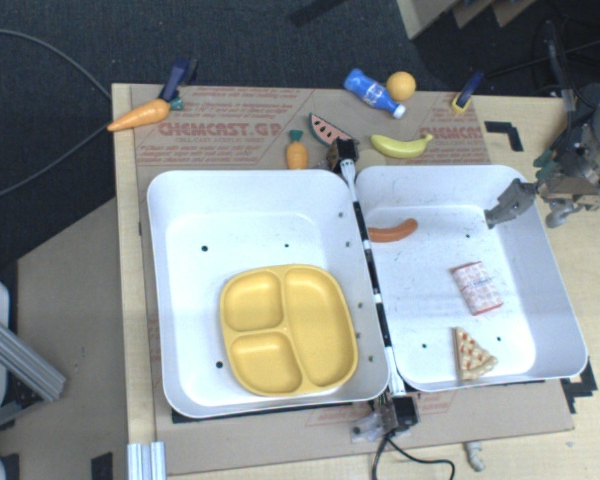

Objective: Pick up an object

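The right bin (540,258) holds three toys: an orange-red sausage (392,231) at its far left, a pink and white wrapped packet (477,288) in the middle, and a pizza slice (472,355) near the front wall. My gripper (533,211) hangs over the bin's far right corner, well right of the sausage and above the packet. Its fingers are spread open with nothing between them.
The left bin (180,228) carries a yellow divided plate (288,328). On the board behind the bins lie a carrot (140,116), a watermelon slice (325,128), a small orange toy (297,154), a banana (400,146), a blue bottle (372,92) and an orange ball (401,85).
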Controlling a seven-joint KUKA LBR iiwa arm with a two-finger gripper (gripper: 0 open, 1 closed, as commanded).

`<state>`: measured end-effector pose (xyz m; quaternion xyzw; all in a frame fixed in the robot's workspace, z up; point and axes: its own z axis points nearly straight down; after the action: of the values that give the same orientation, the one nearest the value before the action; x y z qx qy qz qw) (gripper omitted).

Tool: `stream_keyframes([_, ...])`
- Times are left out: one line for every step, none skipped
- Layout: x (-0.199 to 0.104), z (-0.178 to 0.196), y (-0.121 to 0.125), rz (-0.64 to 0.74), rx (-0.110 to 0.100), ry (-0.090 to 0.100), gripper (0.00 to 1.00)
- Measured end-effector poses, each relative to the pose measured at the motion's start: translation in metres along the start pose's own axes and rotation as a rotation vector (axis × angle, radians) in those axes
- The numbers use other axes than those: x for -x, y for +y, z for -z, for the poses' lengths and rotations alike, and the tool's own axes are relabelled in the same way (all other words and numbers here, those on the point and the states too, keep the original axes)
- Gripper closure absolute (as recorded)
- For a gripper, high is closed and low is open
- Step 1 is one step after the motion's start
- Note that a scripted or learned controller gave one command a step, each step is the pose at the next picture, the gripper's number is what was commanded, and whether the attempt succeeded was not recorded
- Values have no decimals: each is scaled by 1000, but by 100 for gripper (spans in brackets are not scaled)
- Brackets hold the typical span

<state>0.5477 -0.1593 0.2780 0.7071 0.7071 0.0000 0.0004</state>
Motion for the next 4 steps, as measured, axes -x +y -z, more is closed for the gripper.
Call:
stream_keyframes([-12,-81,19,0,-2,1,0])
stream_keyframes([24,-119,-15,-2,-2,0,0])
stream_keyframes([4,-168,-13,0,-3,2,0])
stream_keyframes([29,-193,45,0,1,-1,0])
